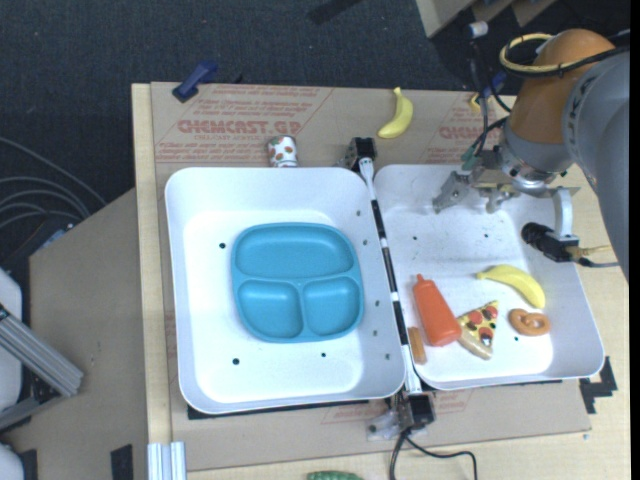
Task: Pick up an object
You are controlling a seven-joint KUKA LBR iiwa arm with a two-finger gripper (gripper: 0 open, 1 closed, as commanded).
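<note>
- On the surface (pixel 300 118), a brown board behind the bins carries red print that reads roughly "CHEMCAST GP"; the smaller lines around it are too fine to read.
- Two white bins sit side by side, touching along a black seam: the left bin (pixel 200 268) and the right bin (pixel 440 208).
- The left bin holds one thing, a blue divided plate (pixel 296 278) with three compartments, lying flat near the middle with bare white floor all round it.
- The right bin holds four toy foods, all crowded toward its near edge: one orange bottle (pixel 436 311), one pizza slice (pixel 480 328) touching the bottle, one doughnut (pixel 528 322), and one yellow banana (pixel 514 283) just above the doughnut.
- The far half of the right bin is bare floor, well apart from the foods.
- The tool (pixel 472 196) hangs over that bare far part, its two fingers spread with nothing between them.
- Outside the bins, on the board, lie a second banana (pixel 397 116), a small patterned cup (pixel 283 151) and a blue clip (pixel 195 81) at the far left corner.
</note>
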